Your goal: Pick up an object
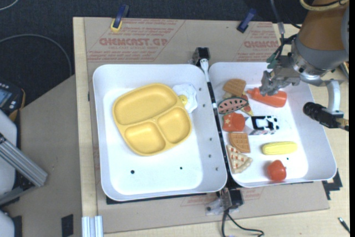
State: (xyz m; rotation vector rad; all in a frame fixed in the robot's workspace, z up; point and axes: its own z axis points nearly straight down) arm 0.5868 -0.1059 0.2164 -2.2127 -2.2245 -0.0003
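- The tomato (277, 170) sits nearest, by the right bin's (320, 148) front rim, with the corn (279, 147) just behind it.
- The waffle (240, 141) and pizza slice (238, 161) lie along the divider.
- Farther back, the carrot (270, 98) lies directly under the claw (272, 85), long axis left-right, near the bin's back wall.
- I cannot tell how the claw is set.
- Open floor lies right of the carrot.
- The yellow tray (151, 118) sits in the left bin (111, 169).

Robotics lab, clamped bench board (166, 36), white bins (105, 119), loose cables (33, 41)
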